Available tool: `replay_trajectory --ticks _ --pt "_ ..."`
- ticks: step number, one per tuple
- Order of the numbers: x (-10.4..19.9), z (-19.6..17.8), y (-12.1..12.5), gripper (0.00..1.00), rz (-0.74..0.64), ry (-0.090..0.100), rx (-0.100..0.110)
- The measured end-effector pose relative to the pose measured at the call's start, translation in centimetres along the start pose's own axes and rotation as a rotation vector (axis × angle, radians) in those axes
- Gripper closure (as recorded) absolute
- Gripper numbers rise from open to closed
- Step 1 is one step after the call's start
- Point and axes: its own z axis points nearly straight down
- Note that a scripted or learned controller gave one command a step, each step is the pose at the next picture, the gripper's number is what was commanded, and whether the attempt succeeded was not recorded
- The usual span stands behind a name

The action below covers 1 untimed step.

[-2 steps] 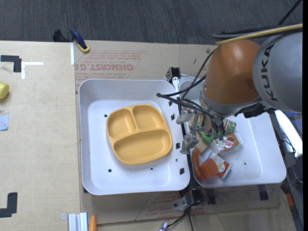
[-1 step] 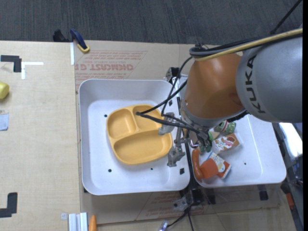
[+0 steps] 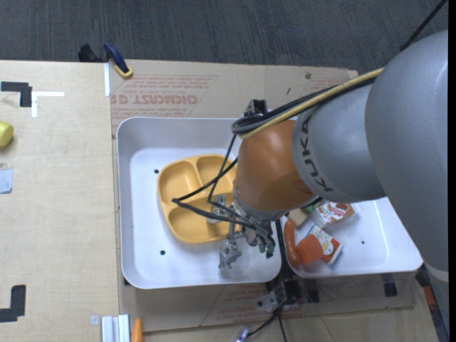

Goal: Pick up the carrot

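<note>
The grey arm with its orange band is reaching over the left shallow white plastic bin. The end effector is hanging low near that bin's front wall; whether it is wide or narrow cannot be told. The yellow divided plastic tray is lying just beyond it. To its other side, in the neighbouring white bin, an orange carrot-like item is resting among printed packets, apart from the end effector. A yellow round object is sitting far off on the bench.
</note>
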Motion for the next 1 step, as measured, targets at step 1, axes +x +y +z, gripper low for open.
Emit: replay_trajectory --ticks 1 --pt "-2.55 0.03 10.45 0.0 -0.041 0.002 0.0"
